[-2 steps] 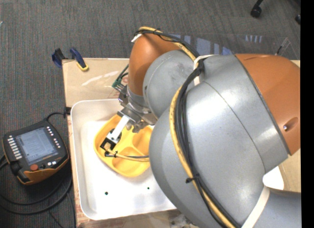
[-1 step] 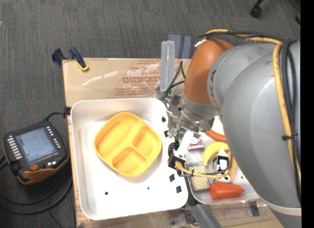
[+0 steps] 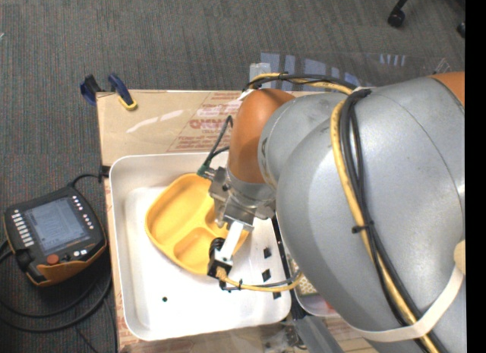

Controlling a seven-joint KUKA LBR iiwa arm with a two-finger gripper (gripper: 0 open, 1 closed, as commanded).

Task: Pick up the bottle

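- You see the arm (image 3: 364,192) reaching in from the right. Its grey bulk takes up most of the right half of the view, and an orange band (image 3: 254,135) sits above the wrist.
- The gripper (image 3: 232,221) hangs low over the left bin (image 3: 121,268), above the right-hand edge of a yellow dish (image 3: 176,219).
- You cannot tell whether the gripper is released or clenched, because the wrist hides its working end. Nothing visible shows it grasping anything.
- You cannot tell where the bottle is either. The arm covers nearly all of the right bin, and no part of the bottle can be made out in the left bin.
- The yellow dish lies in the upper middle of the left bin. It is shallow, divided into compartments, and set at a slant to the bin's walls.
- A small dark speck (image 3: 164,298) lies on the bin floor near the front left corner, well apart from the dish.
- A sheet of brown cardboard (image 3: 163,120) lies on the bench behind the left bin, with a blue clamp (image 3: 102,88) at its far left corner.
- A teach pendant (image 3: 52,231) with a lit screen rests on the grey carpet (image 3: 152,25) to the left of the bench, with its cable trailing beside it.
- The foot of an office chair (image 3: 397,17) stands on the carpet at the top right.
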